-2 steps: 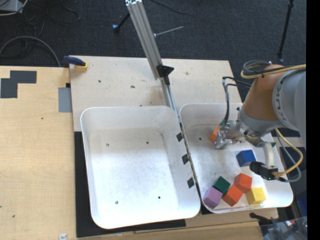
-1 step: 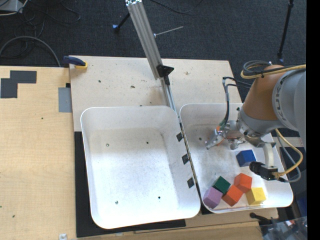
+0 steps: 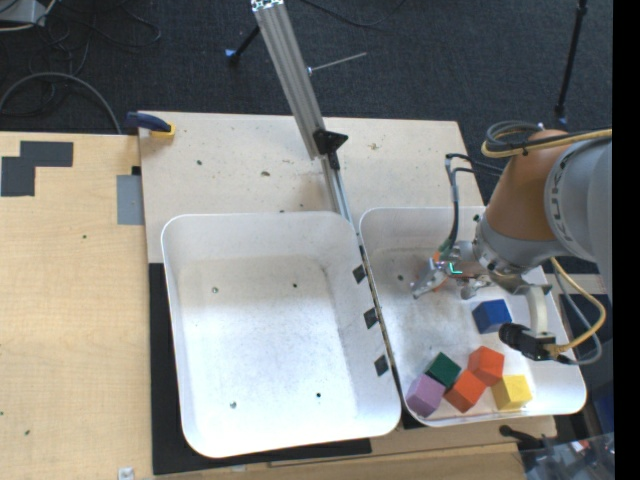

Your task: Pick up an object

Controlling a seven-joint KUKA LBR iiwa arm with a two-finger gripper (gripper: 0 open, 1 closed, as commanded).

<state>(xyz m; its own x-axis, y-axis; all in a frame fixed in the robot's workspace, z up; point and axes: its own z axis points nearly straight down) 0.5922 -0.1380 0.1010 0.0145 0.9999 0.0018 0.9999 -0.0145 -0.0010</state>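
My gripper (image 3: 440, 273): over the right bin (image 3: 400, 230), nothing in it; open or closed, I cannot tell.
Blocks: blue block (image 3: 491, 315) beside me, others near the front.
Left: grab one, lift.

**Around the bins: desk, rail and cables**

A pale wooden desk (image 3: 250, 168) is carrying two shallow white bins side by side; the left bin (image 3: 200, 258) is showing a bare floor with a few dark specks; the right bin (image 3: 395, 238) is sitting against it, with small black clips (image 3: 370, 317) lining the seam between them. A silver aluminium rail (image 3: 292, 68) is slanting up from the desk's back, a checkered tag (image 3: 267, 1) topping it; a blue and yellow clamp (image 3: 150, 123) is gripping the desk's left rear corner; a lighter wooden board (image 3: 60, 298) with dark grey patches (image 3: 35, 163) is lying to the left; black cables (image 3: 60, 93) are trailing across the dark carpet (image 3: 430, 48) behind.
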